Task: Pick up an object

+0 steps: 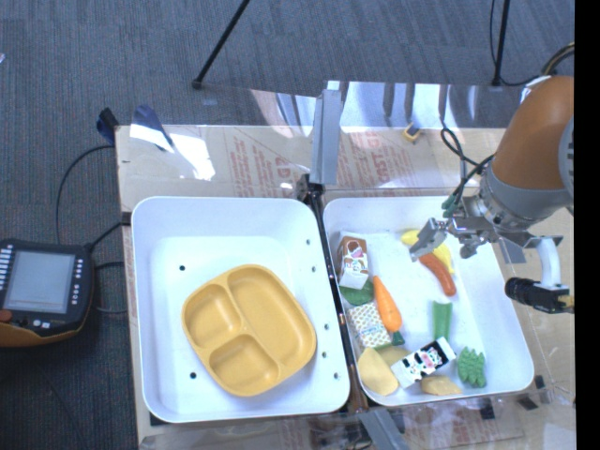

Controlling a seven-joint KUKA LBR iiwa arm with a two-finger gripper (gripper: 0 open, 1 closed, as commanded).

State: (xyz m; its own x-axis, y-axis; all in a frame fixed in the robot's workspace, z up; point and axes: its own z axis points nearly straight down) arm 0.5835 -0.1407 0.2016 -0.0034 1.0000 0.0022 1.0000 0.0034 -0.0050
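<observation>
My gripper [433,239] hangs over the far part of the right bin [511,331], fingers spread with nothing between them, just beside a glossy red sausage [438,273] and a yellow piece [411,238]. Nearer lie a tapered orange carrot [386,304], a smooth green pod [442,319], a knobbly green piece [472,366] and a black-and-white carton [423,361]. The left bin [159,251] holds a matte yellow compartment plate [247,329]; both bins rest on a brown bench [244,157] over dark ribbed carpet [94,45].
</observation>
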